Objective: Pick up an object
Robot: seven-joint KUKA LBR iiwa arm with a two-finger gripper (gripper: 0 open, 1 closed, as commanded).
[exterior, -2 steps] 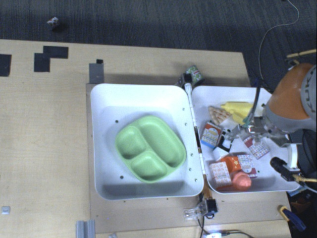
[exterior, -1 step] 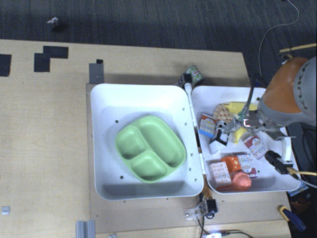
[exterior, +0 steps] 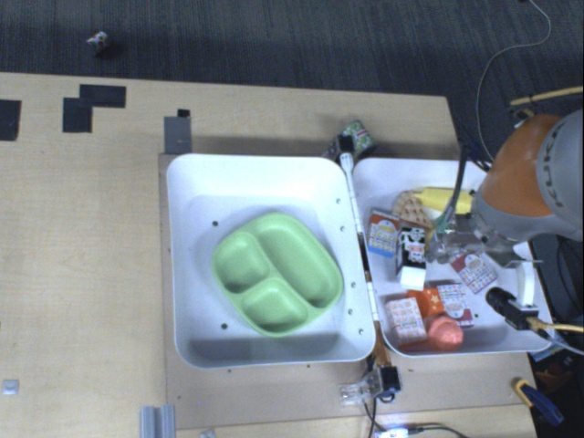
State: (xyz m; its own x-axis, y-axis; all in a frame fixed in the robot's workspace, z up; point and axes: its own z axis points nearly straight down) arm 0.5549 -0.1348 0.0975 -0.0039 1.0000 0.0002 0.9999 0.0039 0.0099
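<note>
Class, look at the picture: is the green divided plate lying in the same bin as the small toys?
No. The green plate lies alone in the left bin; the small toys fill the right bin.

small packets, a yellow item (banana-like) and pink lump (exterior: 444, 334) crowd right bin (exterior: 388, 176).

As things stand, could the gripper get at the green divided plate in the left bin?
Probably yes. The green plate lies alone in the left bin with nothing on top of it. The gripper is over the cluttered right bin, so it must cross the divider first.
</note>
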